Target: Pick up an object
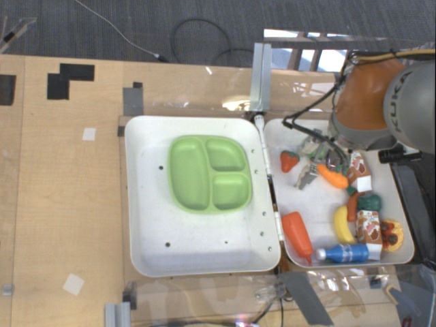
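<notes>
I see the end effector (315, 163) just beside the toy carrot (333, 176); its opening I cannot tell.

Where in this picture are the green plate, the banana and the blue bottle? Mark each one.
green plate (208, 174): camera view, on the ridge between its compartments.
banana (343, 225): camera view, on the middle of its yellow curve.
blue bottle (349, 253): camera view, on the middle of its body.

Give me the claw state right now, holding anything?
Claw: low in the right bin, between the strawberry and the carrot; open or shut cannot be told, nothing visibly gripped.
</notes>
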